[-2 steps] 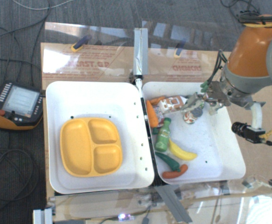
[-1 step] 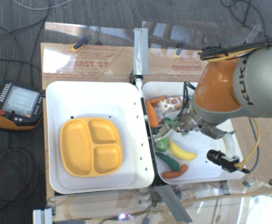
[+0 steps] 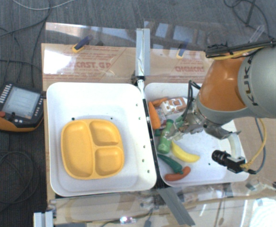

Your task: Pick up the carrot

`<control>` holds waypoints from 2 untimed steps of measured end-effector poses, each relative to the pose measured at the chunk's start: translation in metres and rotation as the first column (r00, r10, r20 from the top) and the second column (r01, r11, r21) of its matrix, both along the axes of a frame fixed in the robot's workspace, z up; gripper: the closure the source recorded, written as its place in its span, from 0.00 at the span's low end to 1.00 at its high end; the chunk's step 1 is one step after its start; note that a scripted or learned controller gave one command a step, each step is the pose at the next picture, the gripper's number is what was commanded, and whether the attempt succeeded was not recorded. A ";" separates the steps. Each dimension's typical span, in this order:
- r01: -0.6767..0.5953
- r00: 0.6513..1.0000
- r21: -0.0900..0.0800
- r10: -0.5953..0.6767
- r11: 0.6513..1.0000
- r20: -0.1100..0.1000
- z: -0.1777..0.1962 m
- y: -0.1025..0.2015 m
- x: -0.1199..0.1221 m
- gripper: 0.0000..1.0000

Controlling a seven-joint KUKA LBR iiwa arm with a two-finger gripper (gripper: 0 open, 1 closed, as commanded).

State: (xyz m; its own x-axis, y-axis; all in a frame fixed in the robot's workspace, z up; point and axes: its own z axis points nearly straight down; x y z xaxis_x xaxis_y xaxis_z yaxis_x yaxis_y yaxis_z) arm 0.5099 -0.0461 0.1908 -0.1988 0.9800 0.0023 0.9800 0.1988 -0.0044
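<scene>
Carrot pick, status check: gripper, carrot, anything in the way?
Gripper low in right white bin, over green bottle. Orange carrot free at bin's left wall. Yellow banana nearby.

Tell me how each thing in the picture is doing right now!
carrot: lying along the left wall of the right bin, not picked up.
hand: low over the food in the right bin.
yellow tray: flat in the left bin, nothing in its compartments.
banana: lying flat.
green bottle: on its side.
handheld controller: on the floor, screen lit.
</scene>
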 end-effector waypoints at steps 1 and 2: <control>0.410 0.912 -0.003 -0.410 0.912 -0.001 -0.009 0.002 -0.027 1.00; 0.619 0.785 -0.005 -0.619 0.785 0.003 0.027 0.044 -0.026 1.00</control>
State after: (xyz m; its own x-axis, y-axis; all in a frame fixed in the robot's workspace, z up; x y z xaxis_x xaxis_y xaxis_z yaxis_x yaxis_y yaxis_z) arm 0.4838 -0.0021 0.2176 0.4506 0.8927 -0.0028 0.8927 -0.4506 -0.0026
